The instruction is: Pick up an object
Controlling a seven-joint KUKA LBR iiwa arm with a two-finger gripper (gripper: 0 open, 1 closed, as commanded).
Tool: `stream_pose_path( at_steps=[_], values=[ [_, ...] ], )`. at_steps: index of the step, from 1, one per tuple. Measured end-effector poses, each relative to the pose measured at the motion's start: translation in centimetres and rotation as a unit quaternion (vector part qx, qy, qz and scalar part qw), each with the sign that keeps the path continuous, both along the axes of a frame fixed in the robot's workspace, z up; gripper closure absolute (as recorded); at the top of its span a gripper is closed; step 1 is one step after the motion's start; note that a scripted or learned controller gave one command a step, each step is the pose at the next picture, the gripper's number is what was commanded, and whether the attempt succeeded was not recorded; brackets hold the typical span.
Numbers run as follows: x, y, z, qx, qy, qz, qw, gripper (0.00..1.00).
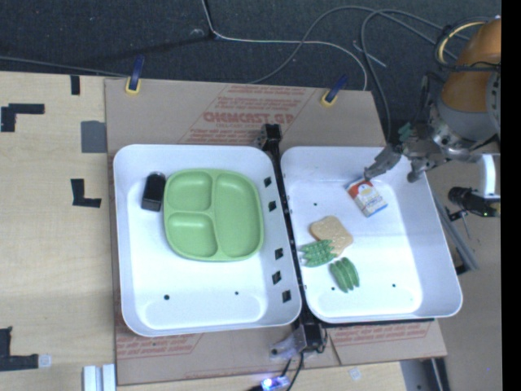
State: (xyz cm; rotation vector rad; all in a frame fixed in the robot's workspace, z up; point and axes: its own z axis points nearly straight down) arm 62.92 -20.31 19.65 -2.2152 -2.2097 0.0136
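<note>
The right bin (423, 243) holds a small red, white and blue carton (368, 198), a tan slice of bread (330, 230), a leafy green toy vegetable (317, 253) and a green pea pod (345, 274). My gripper (394, 169) hangs over the bin's upper right corner, just above and to the right of the carton. Its fingers are open with nothing between them, and the left fingertip (373, 172) is close to the carton's top.
In the left bin (130, 243) sit a green divided plate (213, 216) and a small black block (153, 191) at the plate's left edge. A black divider (278, 218) runs between the bins. Cables (326, 39) lie behind the bench.
</note>
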Motion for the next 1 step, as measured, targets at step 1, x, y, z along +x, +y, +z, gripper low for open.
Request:
stream_pose_path(
  at_steps=[1],
  values=[
    [0.33,0.04,0.87,-0.0016,-0.007,0.002,1.0000,0.00]
  ],
)
